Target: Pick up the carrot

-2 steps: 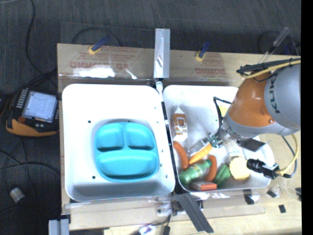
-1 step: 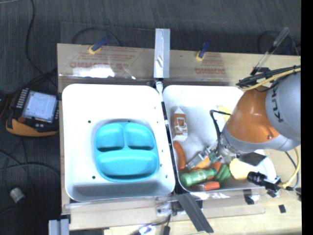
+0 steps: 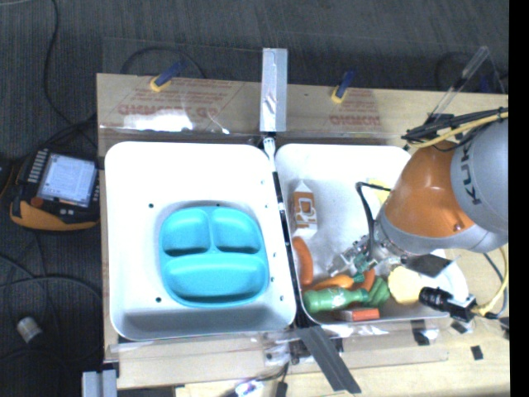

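You have two white bins side by side. Left bin (image 3: 124,222): blue tray (image 3: 213,255), centred. Right bin (image 3: 331,172): carton (image 3: 304,209) at 9 o'clock; sausage (image 3: 303,260), carrot (image 3: 331,283), green vegetable (image 3: 331,299) and yellow piece (image 3: 403,285) clustered around 6 o'clock. Gripper (image 3: 361,259) sits just above the carrot; arm (image 3: 430,205) enters from 3 o'clock.

A divided tray (image 3: 213,255) is set in the left bin (image 3: 124,222); right of it, the carrot (image 3: 335,283) is placed beside a pouch (image 3: 303,209).

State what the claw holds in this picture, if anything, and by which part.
It cannot be told: the claw sits low over the carrot among the toy foods, its tips hidden.
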